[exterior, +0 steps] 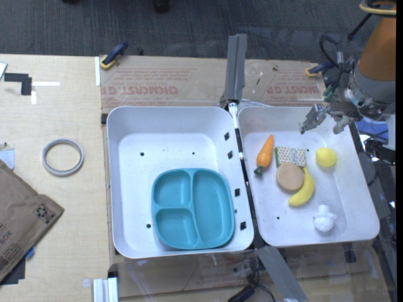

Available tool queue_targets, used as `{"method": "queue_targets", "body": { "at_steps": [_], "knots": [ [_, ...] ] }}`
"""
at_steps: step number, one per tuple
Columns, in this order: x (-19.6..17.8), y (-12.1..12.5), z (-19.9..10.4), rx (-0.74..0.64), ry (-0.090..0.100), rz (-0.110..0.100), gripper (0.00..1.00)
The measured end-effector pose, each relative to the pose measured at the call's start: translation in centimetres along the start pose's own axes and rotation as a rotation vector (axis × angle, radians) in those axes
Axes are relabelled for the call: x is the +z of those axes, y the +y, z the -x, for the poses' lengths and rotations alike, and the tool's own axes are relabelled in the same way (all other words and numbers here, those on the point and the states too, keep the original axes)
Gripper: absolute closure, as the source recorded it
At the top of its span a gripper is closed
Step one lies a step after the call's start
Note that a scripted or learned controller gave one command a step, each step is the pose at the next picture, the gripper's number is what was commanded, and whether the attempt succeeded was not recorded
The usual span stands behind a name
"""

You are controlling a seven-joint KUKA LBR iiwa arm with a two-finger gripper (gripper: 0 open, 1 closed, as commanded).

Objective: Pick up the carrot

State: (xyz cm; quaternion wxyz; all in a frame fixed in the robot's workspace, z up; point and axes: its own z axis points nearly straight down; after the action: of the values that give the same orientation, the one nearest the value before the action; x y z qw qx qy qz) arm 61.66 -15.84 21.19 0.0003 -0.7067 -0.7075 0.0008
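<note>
An orange carrot (266,151) with a dark green end lies in the left part of the right bin (352,231), pointing up and slightly right. My gripper (324,121) hangs over the bin's upper right part, well to the right of the carrot and above the lemon. Its two fingers are spread apart with nothing between them.
A yellow lemon (326,157), a patterned green packet (290,155), a tan round cookie (290,177), a banana (303,192) and a small white object (324,219) share the right bin. A teal divided plate (192,207) lies in the left bin (126,168). A tape ring (62,156) sits on the bench at left.
</note>
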Motion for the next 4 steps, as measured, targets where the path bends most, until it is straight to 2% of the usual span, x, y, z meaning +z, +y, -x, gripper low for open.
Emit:
{"method": "queue_targets", "body": {
  "at_steps": [1,2,3,4],
  "knots": [
    [8.5,1.0,-5.9,0.012,0.000,-0.001,0.00],
    [11.0,0.7,-6.0,-0.054,-0.003,0.016,0.00],
    [9.8,0.9,-5.8,-0.051,-0.005,0.025,1.00],
    [9.8,0.9,-5.8,-0.050,-0.005,0.025,0.00]
  ]
}}
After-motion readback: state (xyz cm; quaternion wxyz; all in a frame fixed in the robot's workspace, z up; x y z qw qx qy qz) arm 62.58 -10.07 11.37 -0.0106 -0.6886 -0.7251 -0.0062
